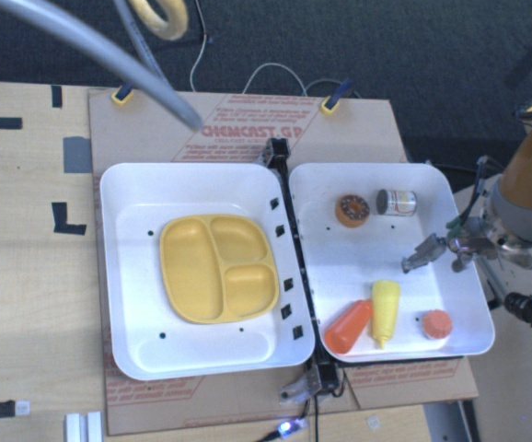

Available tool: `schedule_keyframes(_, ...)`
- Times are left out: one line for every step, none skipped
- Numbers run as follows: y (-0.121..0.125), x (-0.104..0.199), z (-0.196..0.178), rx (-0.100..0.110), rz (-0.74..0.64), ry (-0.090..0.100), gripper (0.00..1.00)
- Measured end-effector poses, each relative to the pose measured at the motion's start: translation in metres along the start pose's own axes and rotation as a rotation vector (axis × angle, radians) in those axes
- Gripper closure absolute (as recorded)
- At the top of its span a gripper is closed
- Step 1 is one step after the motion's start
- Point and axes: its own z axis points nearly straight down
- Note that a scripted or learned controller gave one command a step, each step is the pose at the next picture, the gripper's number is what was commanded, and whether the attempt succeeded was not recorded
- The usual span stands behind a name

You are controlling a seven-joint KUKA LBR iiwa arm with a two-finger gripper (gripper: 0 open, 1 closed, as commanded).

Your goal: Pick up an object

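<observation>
Fingers (420,258) of our gripper (436,251) reach in over the right bin (432,178) from its right side, and at this angle we cannot tell how far apart they stand; we see nothing between them. They hang above bare white bin floor, near the right wall, with our grey arm (514,201) and its orange band at the edge of the view behind them.

We count five things in the right bin. A small brown ring-shaped piece like a doughnut (352,210) lies toward the back, and just beside it on the right lies a small silver can (397,202) on its side. Toward the front, a yellow bottle (385,311) lies lengthwise, and an orange-red carrot-shaped piece (347,327) lies just left of it, close enough that we cannot tell whether they touch. A small orange-red round piece (436,323) sits near the front right corner, apart from the bottle. The fingers are between the can and the yellow bottle, off to the right of both, touching none of them.

In the left bin (128,247) we see a yellow divided tray (218,267) with three compartments, lying flat near the middle. Both bins sit on a brown board (248,122) on the pale worktop (27,247).
</observation>
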Motion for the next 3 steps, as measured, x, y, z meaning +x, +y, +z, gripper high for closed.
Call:
schedule_keyframes(-0.005,0.005,0.045,0.0,0.0,0.0,0.0)
schedule_keyframes(-0.004,0.004,0.033,-0.004,-0.002,-0.002,1.0)
schedule_keyframes(0.002,0.011,-0.027,-0.012,-0.002,-0.004,1.0)
